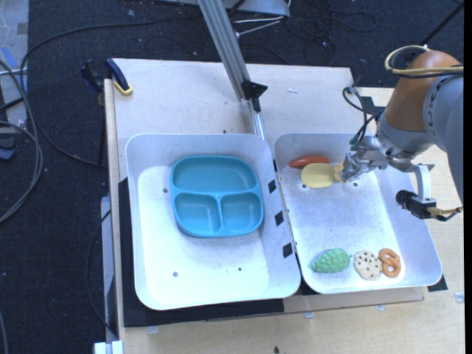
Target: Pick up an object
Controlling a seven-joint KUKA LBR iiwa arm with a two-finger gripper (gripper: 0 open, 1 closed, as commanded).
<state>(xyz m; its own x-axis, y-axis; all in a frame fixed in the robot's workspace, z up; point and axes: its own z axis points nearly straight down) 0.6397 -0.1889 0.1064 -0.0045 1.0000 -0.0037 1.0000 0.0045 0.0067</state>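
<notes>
We see the gripper (346, 169) touching the yellow toy (318, 175) in the right bin (413, 260); its grip we cannot tell.

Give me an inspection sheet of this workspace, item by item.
Surface: bench bears a left bin and a right bin.
Job's things: in the right bin, yellow piece touching red piece at the far end; green piece, cookie and pretzel along the near edge.
Clutter: blue divided plate in the left bin.
Grippers: gripper low beside the yellow piece.
Cables: black cables on the floor.
Surroundings: dark floor, metal pole.
</notes>
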